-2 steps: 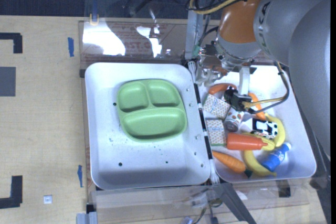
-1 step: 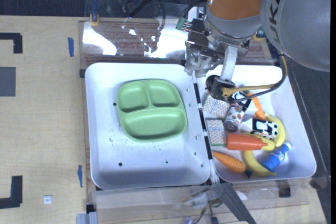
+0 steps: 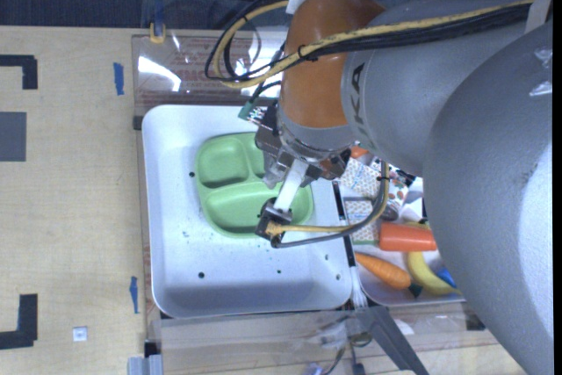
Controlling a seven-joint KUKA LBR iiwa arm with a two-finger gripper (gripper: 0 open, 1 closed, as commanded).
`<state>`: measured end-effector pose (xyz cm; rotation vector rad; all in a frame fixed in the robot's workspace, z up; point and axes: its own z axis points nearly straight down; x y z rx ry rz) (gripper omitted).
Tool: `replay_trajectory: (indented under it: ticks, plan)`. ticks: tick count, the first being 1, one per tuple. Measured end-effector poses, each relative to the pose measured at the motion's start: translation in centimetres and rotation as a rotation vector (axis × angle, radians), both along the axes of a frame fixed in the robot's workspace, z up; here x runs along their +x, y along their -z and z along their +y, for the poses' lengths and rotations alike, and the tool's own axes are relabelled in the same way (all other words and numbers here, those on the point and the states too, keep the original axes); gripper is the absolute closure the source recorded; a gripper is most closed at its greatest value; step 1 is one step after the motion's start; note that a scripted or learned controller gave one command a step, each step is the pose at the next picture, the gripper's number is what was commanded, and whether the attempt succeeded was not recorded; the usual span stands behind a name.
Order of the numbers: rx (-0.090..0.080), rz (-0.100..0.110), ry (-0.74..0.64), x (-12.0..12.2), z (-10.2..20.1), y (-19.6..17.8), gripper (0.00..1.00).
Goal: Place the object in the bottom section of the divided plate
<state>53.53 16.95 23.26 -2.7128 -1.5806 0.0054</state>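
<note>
left bin (image 3: 176, 299): white, holds plate
carrot (image 3: 386, 270): right bin, near-left corner
banana (image 3: 428, 275): just right of carrot, touching it
orange toy (image 3: 406, 236): just beyond carrot
plate (image 3: 224, 189): green, divided; far-mid of left bin
gripper (image 3: 283, 167): over plate's right side; open/closed can't tell, hidden by wrist
arm (image 3: 439, 101): grey, in from right, over right bin

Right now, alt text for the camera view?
The grey arm reaches in from the right, its gripper over a green divided plate in the left white bin. The right bin beside it holds a carrot, a yellow banana and other small items, partly hidden by the arm.
</note>
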Motion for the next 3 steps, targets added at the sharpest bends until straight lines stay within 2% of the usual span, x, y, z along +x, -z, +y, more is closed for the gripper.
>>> replay_trajectory:
  ticks: [1,2,3]
  plan:
    - [0.0,0.0,0.001,0.0,0.0,0.0,0.0]
    - [0.0,0.0,0.002,0.1,0.0,-0.9,1.0]
    - [-0.001,-0.004,0.246,3.4,0.0,3.4,1.0]
